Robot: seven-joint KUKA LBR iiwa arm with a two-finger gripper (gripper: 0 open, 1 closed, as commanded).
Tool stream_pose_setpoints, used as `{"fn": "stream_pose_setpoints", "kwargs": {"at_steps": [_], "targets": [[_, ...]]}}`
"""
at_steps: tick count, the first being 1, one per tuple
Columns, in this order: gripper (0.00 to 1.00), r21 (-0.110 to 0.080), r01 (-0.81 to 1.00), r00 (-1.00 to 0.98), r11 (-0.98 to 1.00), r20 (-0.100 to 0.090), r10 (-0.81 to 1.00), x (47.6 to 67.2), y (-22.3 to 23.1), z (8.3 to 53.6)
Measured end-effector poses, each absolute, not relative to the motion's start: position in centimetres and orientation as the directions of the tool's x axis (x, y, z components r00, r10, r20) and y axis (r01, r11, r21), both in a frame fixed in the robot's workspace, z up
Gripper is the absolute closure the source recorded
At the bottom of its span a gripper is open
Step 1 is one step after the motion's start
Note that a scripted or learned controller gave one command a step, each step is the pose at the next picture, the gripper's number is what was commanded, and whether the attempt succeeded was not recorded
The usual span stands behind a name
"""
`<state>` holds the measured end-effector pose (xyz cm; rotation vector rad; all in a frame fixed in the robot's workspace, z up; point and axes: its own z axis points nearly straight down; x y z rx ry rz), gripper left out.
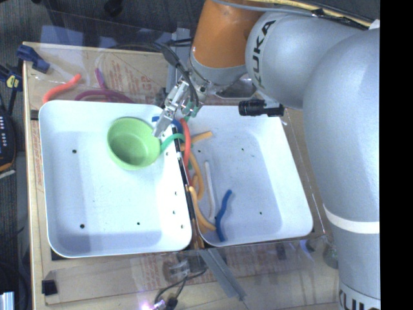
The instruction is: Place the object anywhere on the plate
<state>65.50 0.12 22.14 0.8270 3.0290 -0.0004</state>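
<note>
One green strip [169, 144] hangs draped from your gripper [162, 126], its jaws pinched narrowly on it, at the right rim of the green plate [132, 144], so an early release could drop it into the left bin [97, 218].

The plate [133, 143] is a light-green, shallow round dish, upright, lying in the left white bin [97, 225] — toward its upper right. A green strip [173, 141] lies bent at the plate's right rim, touching it.
</note>
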Motion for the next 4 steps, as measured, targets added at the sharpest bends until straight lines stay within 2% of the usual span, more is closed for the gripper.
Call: {"fn": "stream_pose_setpoints", "kwargs": {"at_steps": [1,2,4], "targets": [[1.0,-0.001,0.506,-0.863,0.863,-0.004,0.506,65.58,0.04,23.2],[0.0,-0.001,0.506,-0.863,0.863,-0.005,0.506,65.58,0.04,23.2],[0.0,-0.001,0.506,-0.863,0.863,-0.005,0.506,65.58,0.04,23.2]]}}
